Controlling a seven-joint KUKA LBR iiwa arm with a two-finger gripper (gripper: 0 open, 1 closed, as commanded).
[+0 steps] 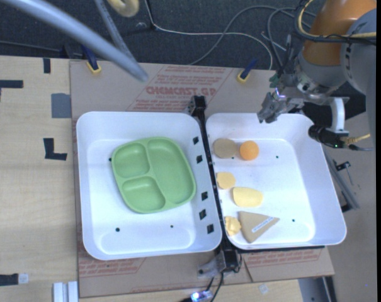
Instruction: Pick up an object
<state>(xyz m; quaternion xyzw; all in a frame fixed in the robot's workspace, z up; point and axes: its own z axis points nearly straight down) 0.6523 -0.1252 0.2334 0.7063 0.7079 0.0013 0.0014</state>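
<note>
The right bin (303, 187) holds several small food-like items: a tan round piece (225, 148), an orange ball (249, 150), a small yellow round (225, 180), a larger yellow oval (247, 197), a small yellow lump (232, 225) and a tan wedge (257, 224). My gripper (270, 111) hangs above the bin's far edge, up and to the right of the orange ball, apart from every item. I see nothing between its fingers.
The left bin (96, 231) holds a green divided plate (153, 175). Black clips (198, 104) join the bins along the middle. Cables run across the dark bench behind. A grey pole (70, 27) crosses the upper left.
</note>
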